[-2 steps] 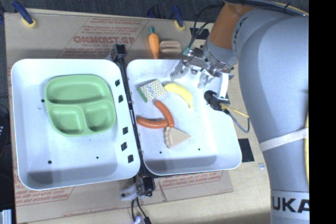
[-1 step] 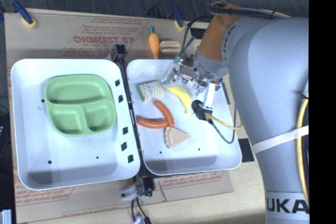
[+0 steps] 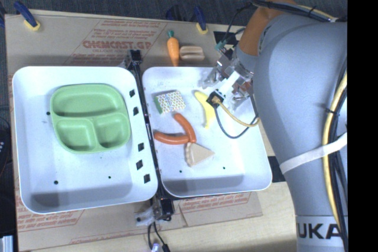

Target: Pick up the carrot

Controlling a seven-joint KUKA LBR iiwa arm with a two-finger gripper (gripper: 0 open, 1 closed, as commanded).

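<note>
Nearest the camera, the grey arm (image 3: 301, 121) with its orange band is seen filling the right side of the view, reaching in over the right bin (image 3: 254, 177). The gripper (image 3: 227, 84) is held low over the upper right part of that bin, just beside the top end of a banana (image 3: 205, 108); whether its fingers are parted or closed cannot be told, since they are lost among cables and metal parts, and nothing is seen between them. The carrot (image 3: 172, 50) is found outside both bins, lying on the cardboard (image 3: 106, 38) just beyond the right bin's far rim, with its green top pointing away and a small bun (image 3: 191, 54) just beside it on the right. Inside the right bin a checkered block (image 3: 170, 101), two sausages (image 3: 177, 131) touching each other and a wedge of bread (image 3: 197, 154) are scattered. A green divided plate (image 3: 90, 117) is set in the left bin (image 3: 29, 186). The task is judged to be not yet begun in any effective sense: the carrot is untouched and well apart from the gripper. Left to do, it is judged, are a move up and leftward past the bin's rim, a descent over the carrot, a grasp and a lift.
</note>
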